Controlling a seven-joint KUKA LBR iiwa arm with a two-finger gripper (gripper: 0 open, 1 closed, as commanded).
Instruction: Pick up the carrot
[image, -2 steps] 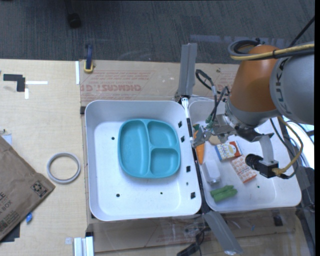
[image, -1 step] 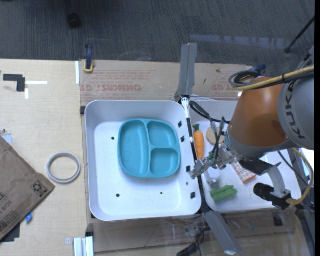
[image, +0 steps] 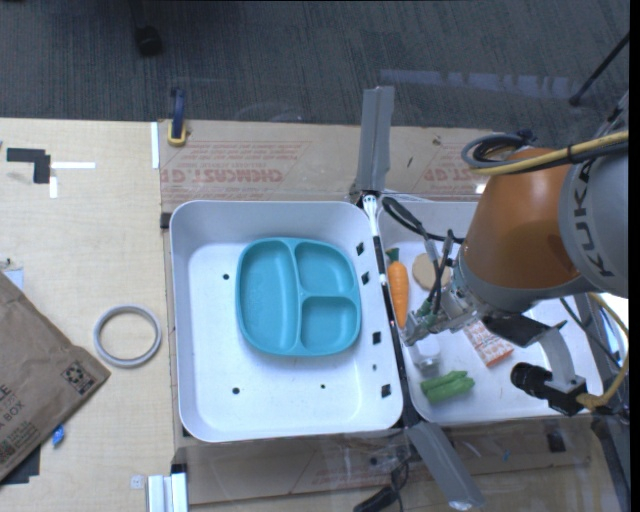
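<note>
An orange carrot (image: 398, 290) with a small green top lies along the left wall of the right bin (image: 500, 402), pointing toward the front. My gripper (image: 428, 335) hangs low in the right bin, just right of the carrot's lower end and a little in front of it. The carrot rests on the bin floor, apart from the gripper. The arm's orange band and wrist cover much of the right bin behind the gripper.
A green vegetable (image: 446, 386) lies near the right bin's front. A red-and-white packet (image: 489, 345) and a tan round piece (image: 428, 272) lie close by. The left bin (image: 200, 330) holds a blue divided plate (image: 298, 296). A tape ring (image: 127, 334) sits on the bench at left.
</note>
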